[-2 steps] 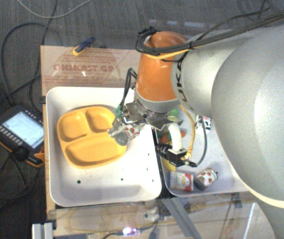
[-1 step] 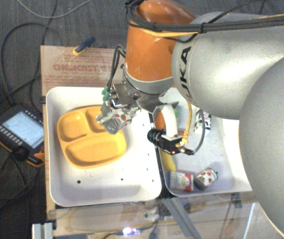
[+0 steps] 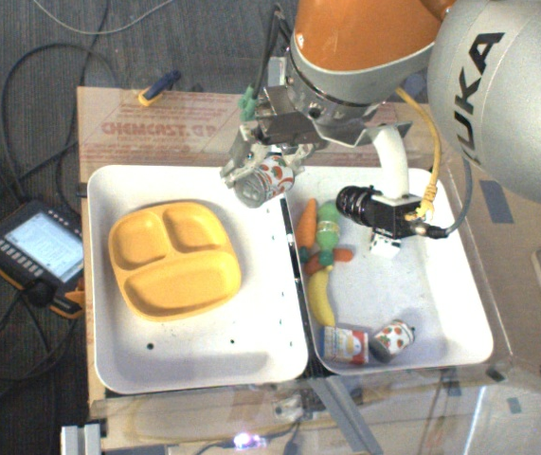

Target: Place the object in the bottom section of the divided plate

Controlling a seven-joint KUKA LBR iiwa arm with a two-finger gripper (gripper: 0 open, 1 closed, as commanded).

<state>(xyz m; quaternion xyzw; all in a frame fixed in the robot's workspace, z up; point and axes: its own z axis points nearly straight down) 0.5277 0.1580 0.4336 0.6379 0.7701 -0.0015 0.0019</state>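
Note:
A yellow divided plate (image 3: 173,259) lies in the left bin (image 3: 204,354), its large bottom section (image 3: 183,287) facing the bin's front and bare. My gripper (image 3: 265,171) hangs over the back edge where the two bins meet, above and to the right of the plate. It is shut on a small can (image 3: 262,180) with a red and white label, which is tilted with its grey lid pointing down and left. The can is in the air, clear of the plate.
The right bin (image 3: 459,339) holds a carrot (image 3: 307,221), a green toy (image 3: 328,218), a banana (image 3: 320,297), a small carton (image 3: 346,342) and another can (image 3: 393,337). A black unit (image 3: 374,207) on the arm overhangs that bin. A pendant (image 3: 38,245) lies left of the bench.

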